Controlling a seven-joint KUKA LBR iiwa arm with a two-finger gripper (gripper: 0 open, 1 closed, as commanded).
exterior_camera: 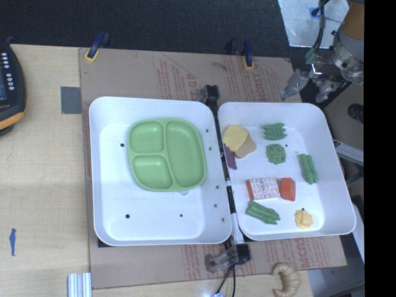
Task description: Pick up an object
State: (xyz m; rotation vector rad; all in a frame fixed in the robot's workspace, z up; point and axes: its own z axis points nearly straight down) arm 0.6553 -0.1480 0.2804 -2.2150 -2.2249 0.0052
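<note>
A cardboard-covered bench (154, 67) holds two white bins. In the right bin (328, 141) a small red block (287, 189) lies near-centre, likely light and stiff, graspable across its sides. The gripper (307, 84) hovers beyond the far rim, fingers apart, empty.

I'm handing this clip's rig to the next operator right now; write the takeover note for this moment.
Gripper: jaws open, holding nothing, above the bench just past the right bin's far right corner.
Right bin holds the toy foods: yellow piece, green broccoli-like piece, red and white packet, orange block, green pod, small yellow piece.
Left bin holds a green divided plate.
Done: nothing picked.
Left: descend, grasp one item, lift.
</note>
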